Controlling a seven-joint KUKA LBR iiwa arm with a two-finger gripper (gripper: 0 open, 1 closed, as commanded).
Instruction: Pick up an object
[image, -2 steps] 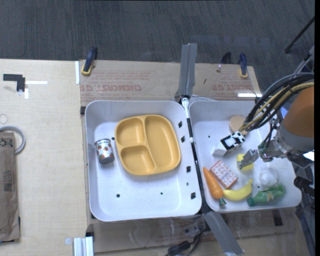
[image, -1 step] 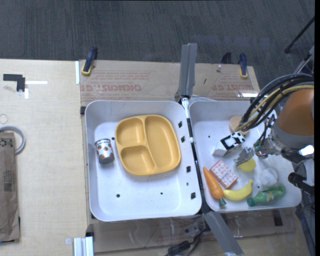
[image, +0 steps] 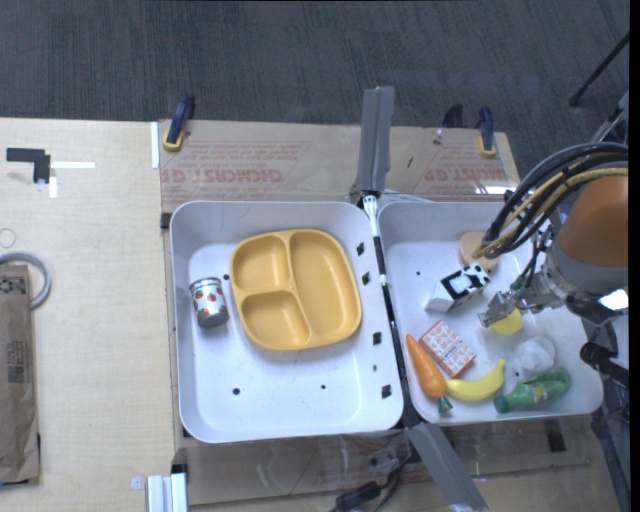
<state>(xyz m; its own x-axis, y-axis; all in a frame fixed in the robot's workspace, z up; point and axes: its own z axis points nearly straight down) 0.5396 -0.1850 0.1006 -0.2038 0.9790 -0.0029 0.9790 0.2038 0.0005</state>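
two white bins (image: 190, 330) side by side on cardboard-covered bench (image: 260, 165).

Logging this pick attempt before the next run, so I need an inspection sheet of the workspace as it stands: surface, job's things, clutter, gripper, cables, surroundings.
Surface: two white bins side by side, left bin, right bin, on cardboard.
Job's things: right bin holds a carrot, banana, pink box, green bottle, black-and-white block and a yellow piece; left bin holds a yellow divided plate and a small can.
Clutter: brown paper bag at the bench's left edge.
Gripper: gripper low over the yellow piece; finger state unclear.
Cables: black and yellow cable bundle along the arm.
Surroundings: two blue clamps on the cardboard, dark carpet beyond.
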